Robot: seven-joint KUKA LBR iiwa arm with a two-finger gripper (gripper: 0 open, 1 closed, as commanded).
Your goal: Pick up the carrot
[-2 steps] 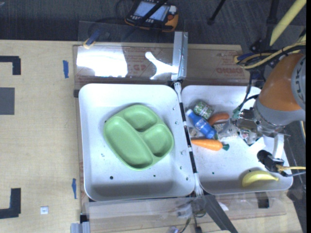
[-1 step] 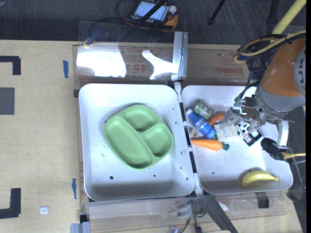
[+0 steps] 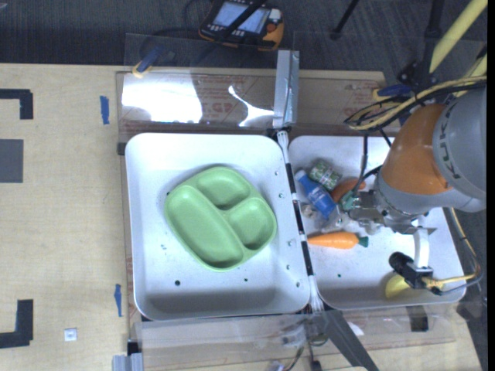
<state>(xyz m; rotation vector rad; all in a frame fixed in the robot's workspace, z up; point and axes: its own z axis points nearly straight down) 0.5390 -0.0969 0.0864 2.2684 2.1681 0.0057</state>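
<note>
Camera view, from the near edge of the bench: at the lower right of the frame a yellow, banana-like piece (image 3: 396, 286) lies in the right bin (image 3: 441, 300), with a black-tipped part of the arm's tooling over it. Just above, at the bin's left side beside the divider, the carrot (image 3: 334, 241) lies flat, its green end pointing right. The gripper (image 3: 362, 207) hangs just above and to the right of that green end; whether it is released or clenched I cannot tell, and nothing shows in its grasp. Farther up sit a blue bottle-like item (image 3: 316, 195) and a small can (image 3: 326, 174). The left bin (image 3: 147, 161) bears a green divided plate (image 3: 220, 216). To do this well, I'd centre over the carrot's thick middle, span its narrow width, and descend clear of the bottle.
</note>
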